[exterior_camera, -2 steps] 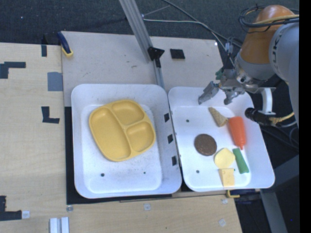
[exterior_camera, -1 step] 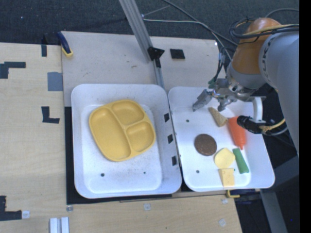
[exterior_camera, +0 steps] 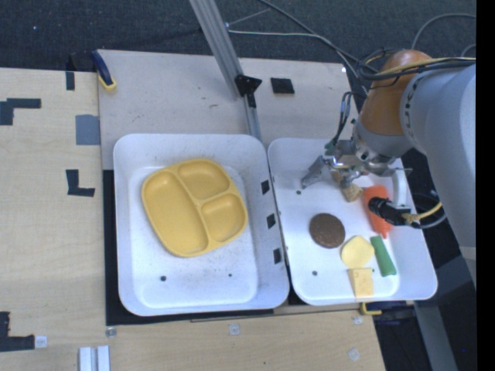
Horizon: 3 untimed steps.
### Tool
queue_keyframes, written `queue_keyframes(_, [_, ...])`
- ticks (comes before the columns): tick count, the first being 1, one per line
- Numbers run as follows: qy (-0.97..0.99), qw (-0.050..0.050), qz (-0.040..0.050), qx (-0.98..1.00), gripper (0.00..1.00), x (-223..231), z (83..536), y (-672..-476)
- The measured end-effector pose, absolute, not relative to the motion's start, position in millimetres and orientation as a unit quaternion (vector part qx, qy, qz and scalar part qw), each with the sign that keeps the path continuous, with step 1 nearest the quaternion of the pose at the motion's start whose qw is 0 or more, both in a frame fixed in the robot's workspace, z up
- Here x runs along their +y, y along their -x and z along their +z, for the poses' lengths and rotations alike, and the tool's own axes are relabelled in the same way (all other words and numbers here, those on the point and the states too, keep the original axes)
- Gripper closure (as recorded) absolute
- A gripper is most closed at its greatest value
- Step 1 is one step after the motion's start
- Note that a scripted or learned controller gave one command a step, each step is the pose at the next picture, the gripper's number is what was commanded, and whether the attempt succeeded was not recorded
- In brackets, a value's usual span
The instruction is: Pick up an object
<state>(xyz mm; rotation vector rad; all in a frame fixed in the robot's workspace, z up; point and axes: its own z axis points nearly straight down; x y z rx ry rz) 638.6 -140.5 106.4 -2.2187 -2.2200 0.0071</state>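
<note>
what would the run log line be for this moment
arm: over right white bin | claw: low at bin's far end, beside small tan piece | round brown disc: untouched | yellow divided tray: left bin

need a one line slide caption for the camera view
KUKA arm's gripper hovers over the right bin near a brown disc; a yellow divided plate lies in the left bin.

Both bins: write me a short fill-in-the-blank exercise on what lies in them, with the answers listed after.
1. The yellow divided plate lies in the ____ bin.
2. The plate has ____ compartments.
3. In the right bin, the brown disc lies to the ____ of the green stick.
4. The gripper hangs over the ____ bin.

Missing words: left; three; left; right
</note>
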Motion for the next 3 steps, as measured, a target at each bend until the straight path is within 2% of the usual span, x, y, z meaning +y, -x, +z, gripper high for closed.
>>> queue_keyframes(1, [0.706, 0.000, 0.0010, -0.708, 1.00, -139.7, 119.7, -639.7])
queue_keyframes(3, [0.707, -0.001, -0.0011, -0.708, 1.00, -133.0, 218.5, -636.2])
